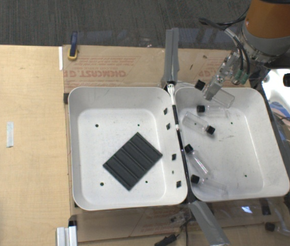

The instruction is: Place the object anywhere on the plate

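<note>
A dark grey ribbed plate [133, 160] lies flat in the left bin [83, 137], turned diagonally. My gripper [213, 92] hangs over the back left of the right bin [257, 137]. It is shut on a clear vial [224, 98] with a black cap [200, 84]. The vial lies crosswise between the fingers, cap toward the divider, at about the height of the bin's back rim. Several more clear vials with black caps lie in the right bin, one [198, 122] just below the gripper and one [198, 162] near the front left.
A grey divider post [171, 60] stands between the bins at the back. Small black clips [176, 127] line the shared bin edge. Cables run down the arm's wrist [242, 65]. A blue clamp [73, 45] sits on the cardboard behind the left bin.
</note>
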{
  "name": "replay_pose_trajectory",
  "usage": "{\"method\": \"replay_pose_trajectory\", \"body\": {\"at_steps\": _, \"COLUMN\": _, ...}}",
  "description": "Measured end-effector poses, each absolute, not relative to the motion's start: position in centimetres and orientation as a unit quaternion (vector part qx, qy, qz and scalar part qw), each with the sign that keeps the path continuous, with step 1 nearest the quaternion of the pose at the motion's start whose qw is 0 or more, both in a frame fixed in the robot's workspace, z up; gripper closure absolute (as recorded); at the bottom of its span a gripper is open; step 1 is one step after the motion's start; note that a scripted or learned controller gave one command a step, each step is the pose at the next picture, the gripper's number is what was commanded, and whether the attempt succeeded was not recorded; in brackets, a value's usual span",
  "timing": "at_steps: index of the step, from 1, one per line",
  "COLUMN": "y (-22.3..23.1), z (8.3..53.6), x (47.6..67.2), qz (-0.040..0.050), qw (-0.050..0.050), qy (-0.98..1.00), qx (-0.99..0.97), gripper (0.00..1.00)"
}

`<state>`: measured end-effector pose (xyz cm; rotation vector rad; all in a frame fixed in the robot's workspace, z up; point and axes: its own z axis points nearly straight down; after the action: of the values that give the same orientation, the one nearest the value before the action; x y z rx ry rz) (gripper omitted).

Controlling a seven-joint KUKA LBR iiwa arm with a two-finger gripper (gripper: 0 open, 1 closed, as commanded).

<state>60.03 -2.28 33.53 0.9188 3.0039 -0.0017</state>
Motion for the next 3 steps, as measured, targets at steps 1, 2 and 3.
{"method": "replay_pose_trajectory", "body": {"at_steps": 1, "y": 1.0, "z": 44.2, "x": 60.3, "qz": 0.0001, "qw": 0.002, "qy": 1.000, "qx": 0.009, "gripper": 1.00}}
{"method": "replay_pose_trajectory", "body": {"at_steps": 2, "y": 1.0, "z": 44.2, "x": 60.3, "qz": 0.0002, "qw": 0.002, "qy": 1.000, "qx": 0.009, "gripper": 0.00}}
{"method": "replay_pose_trajectory", "body": {"at_steps": 3, "y": 2.3, "z": 44.1, "x": 65.2, "qz": 0.0003, "qw": 0.002, "qy": 0.993, "qx": -0.119, "gripper": 0.00}}
